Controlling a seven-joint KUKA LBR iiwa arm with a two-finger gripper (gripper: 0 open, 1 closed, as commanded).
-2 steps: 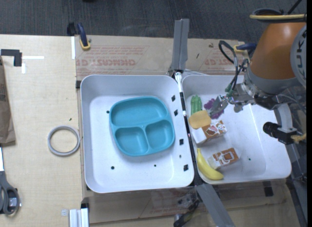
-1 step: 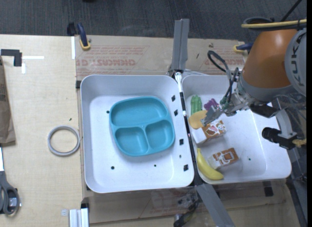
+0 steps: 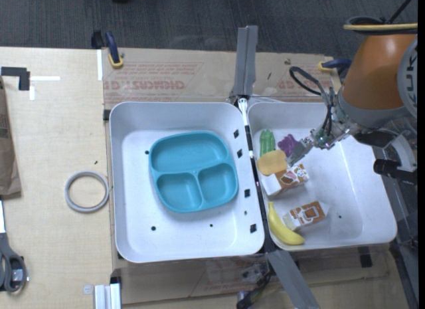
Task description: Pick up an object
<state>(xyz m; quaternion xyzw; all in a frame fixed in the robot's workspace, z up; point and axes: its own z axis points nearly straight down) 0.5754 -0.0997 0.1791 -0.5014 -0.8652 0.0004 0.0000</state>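
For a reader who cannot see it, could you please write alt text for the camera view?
The gripper hovers low in the right bin, by purple grapes, a green vegetable, two small cartons and a banana. The left bin holds a blue divided plate.

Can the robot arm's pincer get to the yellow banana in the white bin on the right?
Probably yes. The yellow curved banana lies uncovered at the near left of the right white bin, a small brown-and-white carton beside it. The pincer hangs just above that bin.
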